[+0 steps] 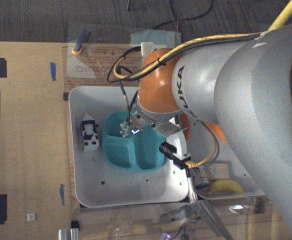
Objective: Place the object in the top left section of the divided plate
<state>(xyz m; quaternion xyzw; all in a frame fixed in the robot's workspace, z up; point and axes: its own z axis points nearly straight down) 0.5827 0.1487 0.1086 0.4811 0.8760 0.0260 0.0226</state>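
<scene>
A teal divided plate (120, 154) lies in the left white bin (130, 189). My gripper (126, 129) hangs over the plate's upper part, close to its surface, under the orange wrist band (156, 91). The arm hides most of the gripper, and I cannot make out any object in it. A small black-and-white object (89, 135) sits on the bin floor just left of the plate, apart from the gripper.
The right bin holds a yellow banana-like object (225, 187), a pale patterned item (217, 171) and an orange object (215, 132) partly behind the arm. A card with tape (100, 61) lies beyond the left bin. The big grey arm covers the right side.
</scene>
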